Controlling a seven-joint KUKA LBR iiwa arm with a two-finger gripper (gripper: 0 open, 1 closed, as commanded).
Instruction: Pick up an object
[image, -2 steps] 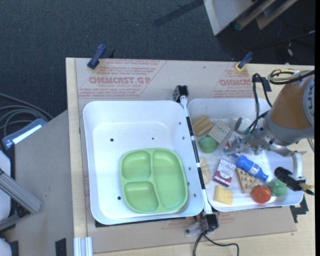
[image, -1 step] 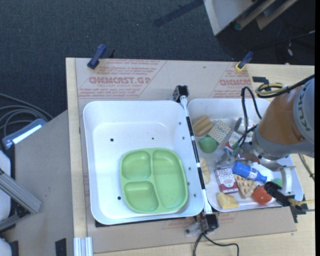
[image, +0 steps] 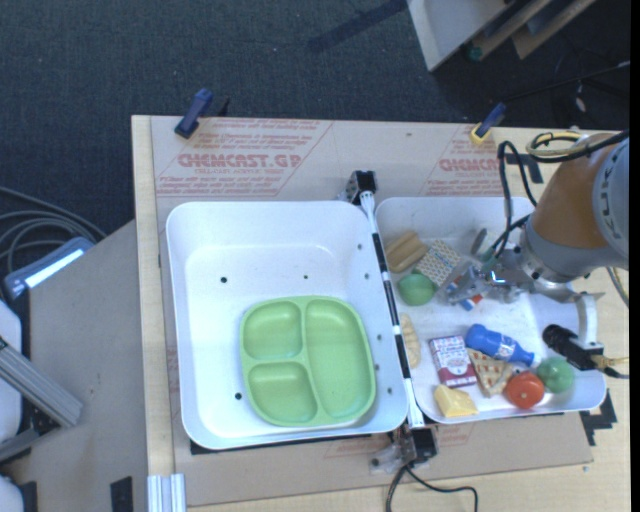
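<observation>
In right bin (image: 590, 404), blue bottle (image: 498, 345) lying, cap down-right

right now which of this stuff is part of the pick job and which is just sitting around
Part of the job:
- gripper, low in the right bin
- loose pickable items there: green ball, blue bottle, red tomato, yellow wedge, red-and-white packet

Lying about:
- green divided tray in the left bin
- blue clamp at the board's edge

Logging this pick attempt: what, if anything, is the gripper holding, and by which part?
It cannot be told: the gripper hangs low among the right bin's toys, with its tip too blurred to show a hold.
</observation>
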